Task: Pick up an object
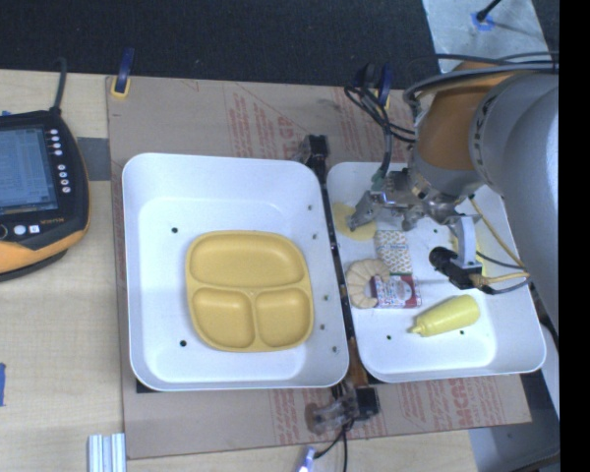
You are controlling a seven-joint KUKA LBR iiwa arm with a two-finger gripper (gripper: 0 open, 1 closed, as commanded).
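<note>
My claw (401, 209) hangs at the right bin's (511, 362) upper part; its state I cannot tell. The yellow plastic mustard bottle (444, 316), lower right, looks light, stiff, slippery; I'd grasp mid-body.

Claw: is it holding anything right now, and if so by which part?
Cannot be told. The claw sits low over the right bin, just above a patterned packet, but the view does not show anything between its tips.

Single fixed cam, overhead, slanted view.
It looks down on the tabletop (69, 362) from moderate height, with the left bin (147, 264) and right bin (492, 357) both in frame and the arm (511, 116) entering from the right.
</note>
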